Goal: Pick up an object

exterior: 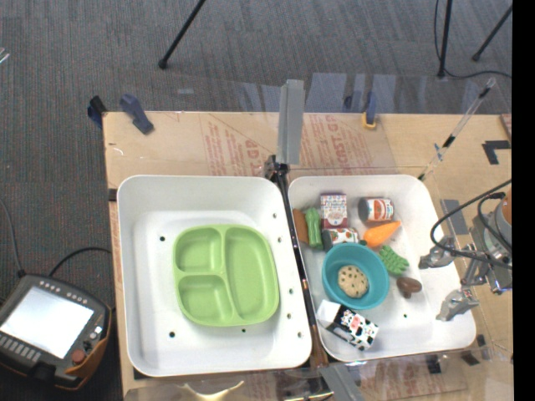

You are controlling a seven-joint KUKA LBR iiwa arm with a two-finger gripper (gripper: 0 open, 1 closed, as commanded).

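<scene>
**Gripper open over the right bin's edge**

While the grey metal two-finger gripper (448, 282) hangs at the right rim of the right-hand shallow white bin (418, 341), its fingers stand apart with nothing between them. Near it in that bin lie a small brown rounded object (409, 286), a teal round bowl (356, 276) holding a cookie (353, 281), an orange toy carrot (382, 234) and a black-and-white spotted carton (352, 325). A light green divided plate (226, 274) sits in the left white bin (146, 224).
</scene>
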